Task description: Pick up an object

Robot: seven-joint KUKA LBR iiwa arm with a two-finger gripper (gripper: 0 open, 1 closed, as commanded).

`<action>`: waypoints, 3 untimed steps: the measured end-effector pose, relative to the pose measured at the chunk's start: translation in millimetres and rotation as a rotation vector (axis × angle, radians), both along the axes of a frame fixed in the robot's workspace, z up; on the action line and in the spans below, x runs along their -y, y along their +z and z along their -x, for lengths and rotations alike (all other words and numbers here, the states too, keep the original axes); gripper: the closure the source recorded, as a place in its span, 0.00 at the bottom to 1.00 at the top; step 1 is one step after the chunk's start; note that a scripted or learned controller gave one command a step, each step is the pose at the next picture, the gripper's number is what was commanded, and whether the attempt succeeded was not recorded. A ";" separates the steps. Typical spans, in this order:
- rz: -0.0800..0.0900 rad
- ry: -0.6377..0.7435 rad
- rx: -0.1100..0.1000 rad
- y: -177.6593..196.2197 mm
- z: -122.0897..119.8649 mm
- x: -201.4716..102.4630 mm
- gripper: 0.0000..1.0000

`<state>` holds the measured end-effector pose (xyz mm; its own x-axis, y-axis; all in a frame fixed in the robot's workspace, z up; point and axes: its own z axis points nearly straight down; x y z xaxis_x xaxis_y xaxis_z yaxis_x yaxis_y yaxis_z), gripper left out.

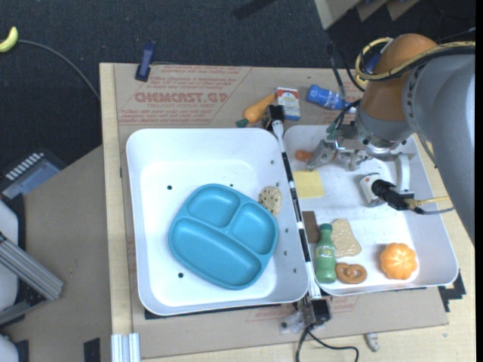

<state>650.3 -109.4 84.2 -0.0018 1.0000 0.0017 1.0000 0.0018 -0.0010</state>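
My gripper (339, 157) hangs over the back left part of the right bin (441, 240), below the orange band of the wrist. Its two grey fingers (326, 151) stand apart, open, with nothing between them. A small orange-red piece (303, 155) lies just left of the fingers. A yellow cheese slice (308, 184) lies in front of them. Nearer the front of that bin are a green bottle (325, 253), a speckled cracker (346, 237), a pretzel (352, 273) and an orange (398, 262).
The left bin (151, 164) holds a blue divided plate (223, 234) and a cookie (270, 197) by its right wall. Behind the bins, on the cardboard, lie a carrot (257, 109), a small carton (287, 103) and a blue object (324, 96).
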 end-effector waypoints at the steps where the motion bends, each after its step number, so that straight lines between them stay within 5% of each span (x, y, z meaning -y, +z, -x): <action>1: 0.005 -0.002 0.004 52.7 12.2 56.0 0.00; 2: 0.001 -0.001 -0.001 -0.4 46.3 17.6 0.00; 3: 0.002 -0.002 0.003 10.6 45.2 18.2 1.00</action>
